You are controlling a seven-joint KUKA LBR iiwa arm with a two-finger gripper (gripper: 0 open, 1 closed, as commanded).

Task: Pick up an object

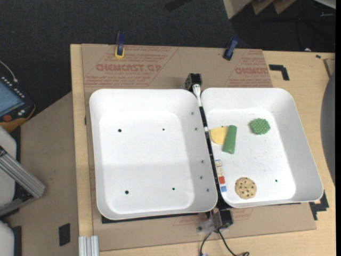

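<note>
We record two white bins side by side on a brown board (160,63). The left bin (106,159) shows four small dark dots on its floor. All loose items lie in the right bin (298,143).

Items in the right bin:
- A yellow wedge (217,135) lies against the bin's left wall, in the upper half.
- A green block (229,139), elongated and lying near upright in the view, touches the wedge on the wedge's right side and partly overlaps it.
- A green ball (260,126) with a knobbly surface sits near the block, to its upper right and apart from it.
- A cookie (245,188), tan with dark specks, lies flat near the bin's front wall, well apart from the other three.
- A strip (220,176) with red and blue marks lies along the left wall, left of the cookie.

Two blue clamps (120,44) (231,47) stand at the board's far edge. A grey curved shape (335,137) stands at the view's right edge, beside the right bin.

We cannot tell the state of the gripper. No item is lifted; each rests on the bin floor.
</note>
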